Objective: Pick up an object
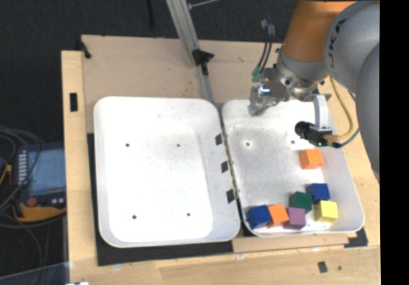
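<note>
Several small blocks lie in the right bin (268,156). An orange block (311,159) sits alone near the bin's right side. Along the near edge are a blue block (259,215), a second orange block (278,213), a purple block (296,217), a green block (300,200), another blue block (317,192) and a yellow block (326,210). My gripper (259,103) hangs over the far left corner of the right bin, well away from all the blocks. Nothing shows between its fingers.
The left bin (160,169) lies beside the right one on the wooden bench. A slanted metal pole (182,18) rises behind the bins. A black fitting with a cable (313,131) hangs from the wrist over the right bin. A control pendant (38,178) rests off the bench at left.
</note>
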`<control>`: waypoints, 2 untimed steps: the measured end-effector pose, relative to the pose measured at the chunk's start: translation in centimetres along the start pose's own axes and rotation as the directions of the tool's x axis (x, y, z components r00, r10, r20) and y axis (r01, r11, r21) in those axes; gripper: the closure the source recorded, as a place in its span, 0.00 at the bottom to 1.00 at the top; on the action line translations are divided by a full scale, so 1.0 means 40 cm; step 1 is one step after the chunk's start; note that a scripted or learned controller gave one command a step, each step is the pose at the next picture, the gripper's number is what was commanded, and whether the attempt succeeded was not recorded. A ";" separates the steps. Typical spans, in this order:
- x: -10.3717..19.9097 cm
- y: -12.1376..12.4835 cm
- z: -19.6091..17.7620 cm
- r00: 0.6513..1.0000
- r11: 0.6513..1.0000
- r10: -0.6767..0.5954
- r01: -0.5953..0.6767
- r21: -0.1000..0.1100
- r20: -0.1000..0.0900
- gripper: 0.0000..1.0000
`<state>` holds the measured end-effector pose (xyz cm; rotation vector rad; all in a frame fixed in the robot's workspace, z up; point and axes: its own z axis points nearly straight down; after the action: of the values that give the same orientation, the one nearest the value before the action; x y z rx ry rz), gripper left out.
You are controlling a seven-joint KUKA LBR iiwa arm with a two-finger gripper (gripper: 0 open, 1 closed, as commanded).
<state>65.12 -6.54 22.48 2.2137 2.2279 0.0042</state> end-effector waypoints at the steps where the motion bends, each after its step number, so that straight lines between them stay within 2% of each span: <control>1: 0.091 -0.054 -0.014 1.000 1.000 0.000 0.000 0.002 0.000 1.00; 2: 0.202 -0.110 -0.044 1.000 1.000 -0.001 0.001 0.002 -0.001 1.00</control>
<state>60.67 1.50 24.24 2.2145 2.2303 0.0028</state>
